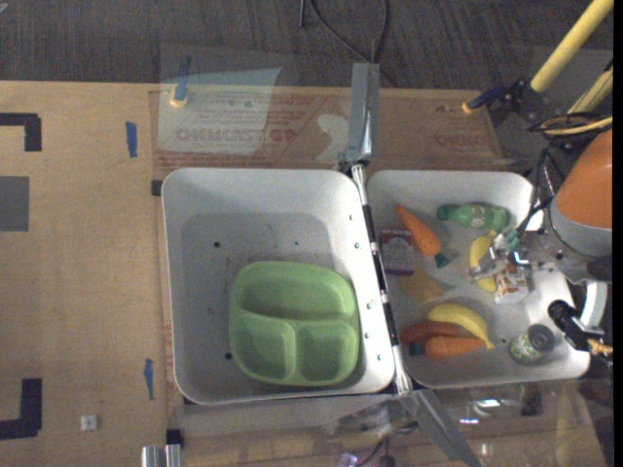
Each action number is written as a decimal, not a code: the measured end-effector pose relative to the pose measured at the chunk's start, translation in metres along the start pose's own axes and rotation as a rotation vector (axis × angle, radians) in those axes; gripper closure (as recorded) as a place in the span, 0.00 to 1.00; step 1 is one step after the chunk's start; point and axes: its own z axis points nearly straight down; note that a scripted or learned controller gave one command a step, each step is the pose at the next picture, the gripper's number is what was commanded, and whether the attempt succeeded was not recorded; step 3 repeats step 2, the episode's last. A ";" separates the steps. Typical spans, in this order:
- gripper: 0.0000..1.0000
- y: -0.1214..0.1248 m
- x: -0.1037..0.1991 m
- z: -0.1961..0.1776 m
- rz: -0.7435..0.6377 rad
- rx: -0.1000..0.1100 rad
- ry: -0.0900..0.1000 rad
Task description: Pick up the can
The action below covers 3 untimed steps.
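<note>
Brown cardboard covers the worktop [88,290], marked with black corner shapes and short strips of blue tape along its left part. Further right sits the left bin [185,261], white and shallow, holding a green divided tray [292,322] with one long compartment toward the back and two smaller ones toward the front; the tray lies in the bin's front right area, close to the wall shared with its neighbour. Behind the bins a clear sheet with reversed red lettering lies flat on the cardboard. The right bin [428,185] holds a scatter of small things: a dark red packet [396,252] against its left wall, an orange carrot [421,232] tilted just beside it, a green bottle [473,216] lying on its side toward the back, a yellow banana [460,319] near the front with another orange carrot [454,347] touching its lower edge. The can [532,343] stands in the front right corner of this bin, its round top facing up, apart from the banana and carrot. The pincer [504,264] hangs over the middle right of the bin, above a small printed carton and a yellow piece, well back from the can; whether it is released or clenched cannot be told. The arm's orange band [592,197] shows at the far right.
</note>
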 end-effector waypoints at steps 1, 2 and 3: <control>1.00 0.001 -0.003 -0.009 0.004 -0.002 -0.003; 1.00 -0.005 0.034 -0.129 0.249 0.014 -0.007; 1.00 -0.005 0.034 -0.129 0.249 0.014 -0.007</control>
